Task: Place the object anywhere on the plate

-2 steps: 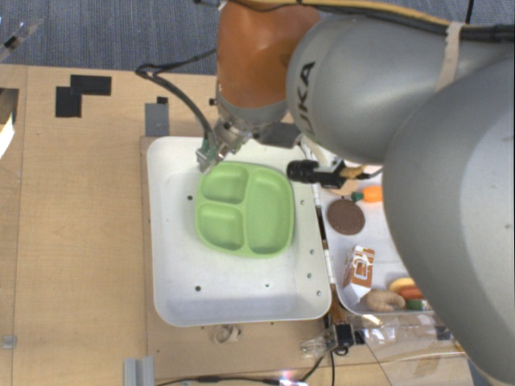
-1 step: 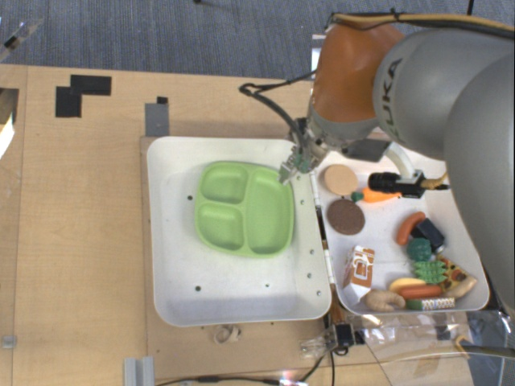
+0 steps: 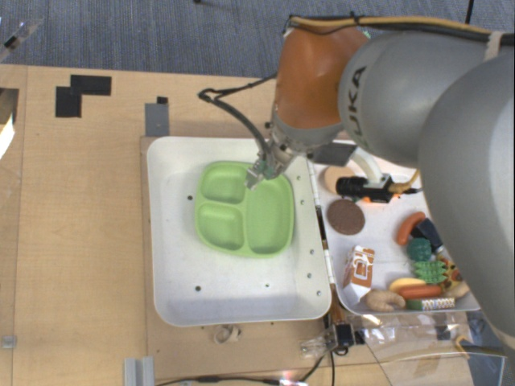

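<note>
The left bin (image 3: pixel 173 240) on the counter (image 3: pixel 72 240) holds a green plate (image 3: pixel 241 215) with three compartments, and nothing lies on the plate. The claw (image 3: pixel 259 173) hangs just over the plate's upper edge, near the ridge between the small upper compartment and the long right one. If it is open or closed I cannot tell, and no object is seen in it. The right bin (image 3: pixel 354 300) holds the toy foods: a brown disc (image 3: pixel 347 215), a small carton (image 3: pixel 361 265), a carrot (image 3: pixel 409 227). It seems the placing step is in hand, but which object is meant is not clear. The next move probably calls for confirming a grasp, or returning to the right bin to pick something.
</note>
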Controlling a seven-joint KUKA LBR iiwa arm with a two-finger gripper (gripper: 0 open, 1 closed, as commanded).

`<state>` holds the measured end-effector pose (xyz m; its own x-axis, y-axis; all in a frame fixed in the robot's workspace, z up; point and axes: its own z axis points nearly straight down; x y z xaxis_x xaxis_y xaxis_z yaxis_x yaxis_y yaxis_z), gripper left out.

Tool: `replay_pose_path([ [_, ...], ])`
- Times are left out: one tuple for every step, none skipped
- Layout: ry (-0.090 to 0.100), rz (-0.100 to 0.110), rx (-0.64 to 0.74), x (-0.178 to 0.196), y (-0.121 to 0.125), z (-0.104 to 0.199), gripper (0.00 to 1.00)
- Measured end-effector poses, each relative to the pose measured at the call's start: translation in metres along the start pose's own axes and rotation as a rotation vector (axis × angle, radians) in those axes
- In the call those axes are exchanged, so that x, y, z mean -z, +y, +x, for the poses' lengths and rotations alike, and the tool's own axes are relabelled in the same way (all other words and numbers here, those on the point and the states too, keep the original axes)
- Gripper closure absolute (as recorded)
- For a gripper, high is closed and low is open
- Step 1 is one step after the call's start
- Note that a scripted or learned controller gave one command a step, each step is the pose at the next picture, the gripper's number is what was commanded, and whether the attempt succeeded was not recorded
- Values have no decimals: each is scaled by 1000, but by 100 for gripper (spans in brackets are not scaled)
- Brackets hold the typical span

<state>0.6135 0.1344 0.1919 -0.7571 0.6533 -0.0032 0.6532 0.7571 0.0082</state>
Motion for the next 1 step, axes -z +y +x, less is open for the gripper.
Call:
replay_pose_path([
  [-2, 2, -5, 0, -2, -2, 0],
])
